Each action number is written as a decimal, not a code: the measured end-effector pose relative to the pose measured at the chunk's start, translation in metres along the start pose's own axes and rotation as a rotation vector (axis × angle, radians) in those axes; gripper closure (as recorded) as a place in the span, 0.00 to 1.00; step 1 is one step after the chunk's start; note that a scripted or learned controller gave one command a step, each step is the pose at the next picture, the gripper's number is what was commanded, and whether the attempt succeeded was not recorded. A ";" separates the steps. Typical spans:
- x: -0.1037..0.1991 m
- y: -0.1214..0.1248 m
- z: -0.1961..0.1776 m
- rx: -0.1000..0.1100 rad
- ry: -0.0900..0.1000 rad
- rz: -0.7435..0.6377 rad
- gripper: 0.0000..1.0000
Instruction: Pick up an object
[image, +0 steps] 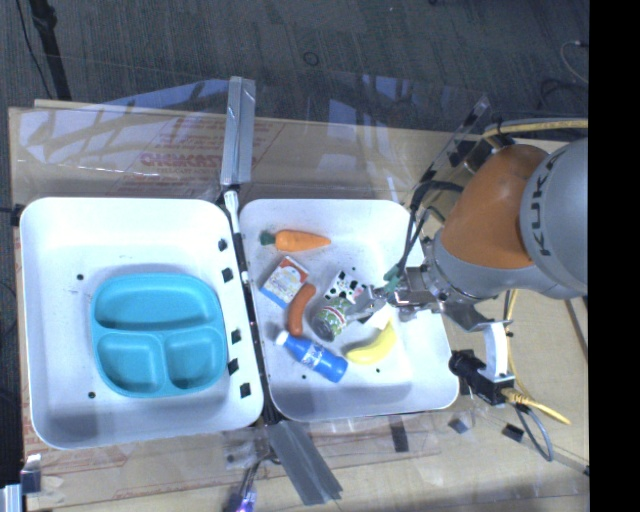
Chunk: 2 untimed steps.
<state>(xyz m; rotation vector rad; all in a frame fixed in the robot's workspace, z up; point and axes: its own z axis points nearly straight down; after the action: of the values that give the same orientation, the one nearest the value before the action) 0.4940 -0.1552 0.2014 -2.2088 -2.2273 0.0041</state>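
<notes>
The right bin (300, 400) holds several small items. An orange carrot (301, 240) lies near its back. A small carton (282, 281) and a brown sausage (299, 309) sit in the middle. A tin can (333, 317) lies beside them, a yellow banana (372, 346) to its right, and a blue bottle (314, 359) toward the front. My gripper (378, 297) reaches in from the right and hangs low just right of the can, above the banana. The grey arm with its orange band (490, 215) covers the bin's right side.
The left bin (50, 240) carries a blue divided tray (157, 330). A metal divider bar (237, 130) stands between the bins at the back. Cables (530, 420) trail off the bench at the right.
</notes>
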 end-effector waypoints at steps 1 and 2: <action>-0.056 0.007 0.102 0.000 0.000 0.090 0.00; -0.055 0.008 0.092 0.002 0.000 0.084 1.00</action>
<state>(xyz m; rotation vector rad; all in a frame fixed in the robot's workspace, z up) 0.5020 -0.2100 0.1092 -2.2992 -2.1323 0.0061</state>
